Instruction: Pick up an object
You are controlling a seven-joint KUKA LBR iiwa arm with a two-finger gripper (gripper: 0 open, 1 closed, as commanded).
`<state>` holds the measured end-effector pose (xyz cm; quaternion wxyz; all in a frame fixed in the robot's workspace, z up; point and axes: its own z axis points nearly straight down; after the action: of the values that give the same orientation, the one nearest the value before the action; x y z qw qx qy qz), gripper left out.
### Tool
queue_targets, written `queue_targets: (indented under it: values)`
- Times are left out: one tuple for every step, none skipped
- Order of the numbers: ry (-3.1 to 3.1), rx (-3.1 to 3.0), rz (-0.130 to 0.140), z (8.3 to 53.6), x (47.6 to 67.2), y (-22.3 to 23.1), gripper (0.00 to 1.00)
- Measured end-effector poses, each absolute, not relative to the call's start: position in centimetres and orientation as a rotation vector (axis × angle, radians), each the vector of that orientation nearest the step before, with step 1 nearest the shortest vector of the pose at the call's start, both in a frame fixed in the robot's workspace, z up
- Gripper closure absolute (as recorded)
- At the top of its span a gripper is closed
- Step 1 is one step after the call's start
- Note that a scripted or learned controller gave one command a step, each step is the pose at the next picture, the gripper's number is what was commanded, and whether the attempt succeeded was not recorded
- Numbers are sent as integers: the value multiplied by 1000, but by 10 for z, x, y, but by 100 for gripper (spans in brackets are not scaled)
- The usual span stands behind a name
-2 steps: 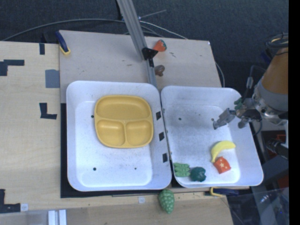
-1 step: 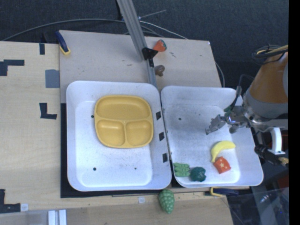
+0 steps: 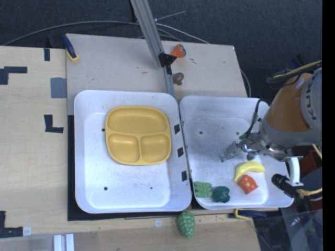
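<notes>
My gripper [image 3: 229, 154] hangs low over the middle of the right bin [image 3: 209, 114], its tip pointing left. Just to its lower right lies a yellow banana [image 3: 249, 168], apart from the tip. A red block [image 3: 249, 184] sits right below the banana. Along the bin's front edge rest a light green piece [image 3: 203, 189] and a dark green piece [image 3: 221, 194]. Nothing shows at the gripper's tip. The grey arm with its orange band [image 3: 285, 111] comes in from the right.
A yellow divided plate [image 3: 138, 135] lies in the left bin [image 3: 86, 192]. A green bumpy toy [image 3: 185, 224] sits on the bench in front of the bins. A metal pole [image 3: 152, 30] slants down to the bins' back edge, with two small objects [image 3: 178, 51] beside it.
</notes>
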<state>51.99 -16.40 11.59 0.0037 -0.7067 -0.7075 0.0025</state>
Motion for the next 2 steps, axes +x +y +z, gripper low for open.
queue_targets:
  values:
    - [-2222,-2216,2,129,522,-164,100]
    - [-2226,-2221,-2,175,518,-156,100]
